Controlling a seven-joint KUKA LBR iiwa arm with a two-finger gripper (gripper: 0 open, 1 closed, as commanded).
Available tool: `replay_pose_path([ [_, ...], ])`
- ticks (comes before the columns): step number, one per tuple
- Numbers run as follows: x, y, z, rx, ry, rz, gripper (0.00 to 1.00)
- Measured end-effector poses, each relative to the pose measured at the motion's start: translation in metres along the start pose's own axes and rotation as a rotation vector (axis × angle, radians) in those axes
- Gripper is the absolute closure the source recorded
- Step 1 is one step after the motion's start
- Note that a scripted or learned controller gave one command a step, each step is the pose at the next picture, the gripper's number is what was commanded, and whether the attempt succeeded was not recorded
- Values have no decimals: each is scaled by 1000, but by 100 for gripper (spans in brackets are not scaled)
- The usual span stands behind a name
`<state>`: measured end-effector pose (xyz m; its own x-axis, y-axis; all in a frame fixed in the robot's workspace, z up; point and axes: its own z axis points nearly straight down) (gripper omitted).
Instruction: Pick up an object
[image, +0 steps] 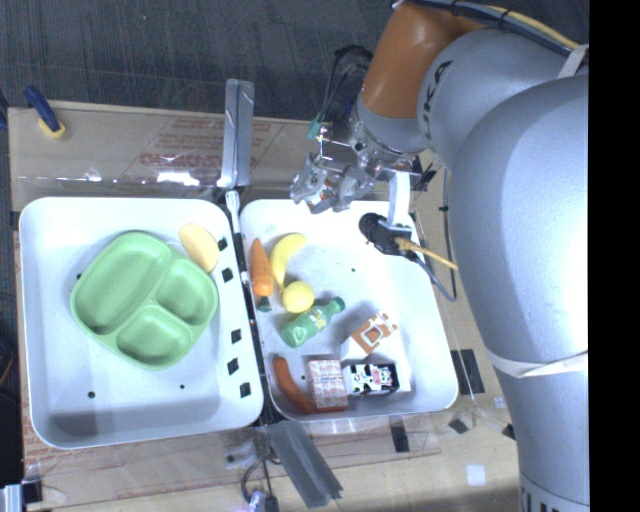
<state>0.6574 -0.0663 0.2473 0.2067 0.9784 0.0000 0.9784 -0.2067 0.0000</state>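
I can't make out the small blue object (42, 110) far left; the carton (327, 383) covers part of the brown sausage (283, 378).

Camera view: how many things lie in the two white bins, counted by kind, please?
Yellow fruits: 3
Carrot: 1
Sausage: 1
Green bottle: 1
Small cartons: 3
Green plate: 1
Total: 10

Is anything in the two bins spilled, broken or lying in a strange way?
Nothing looks spilled or broken. The green bottle lies on its side in the right bin. In the left bin, the yellow piece rests at the rim of the green plate, not inside a compartment.
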Motion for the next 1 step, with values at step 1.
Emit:
replay_pose_path([
  [1, 38, -47, 8, 5, -1, 13, 100],
])
